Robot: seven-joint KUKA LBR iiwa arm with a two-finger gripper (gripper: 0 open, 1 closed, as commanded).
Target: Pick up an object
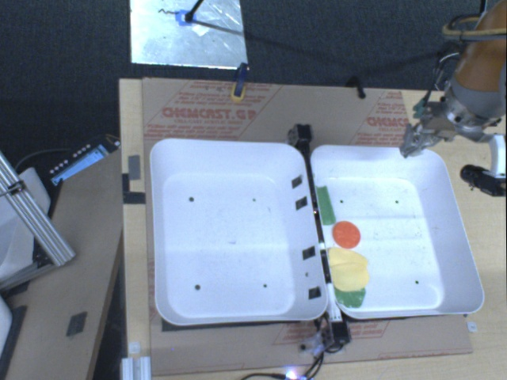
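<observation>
Two shallow white bins sit side by side on the bench. The left bin (230,228) has bare white floor; the right bin (412,236) holds four things along its left wall: a yellow piece (349,267), an orange-red disc (346,233), a green strip (325,204) and a green piece (351,297). The gripper (413,145) hangs over the right bin's far rim; whether it is open cannot be told.
</observation>
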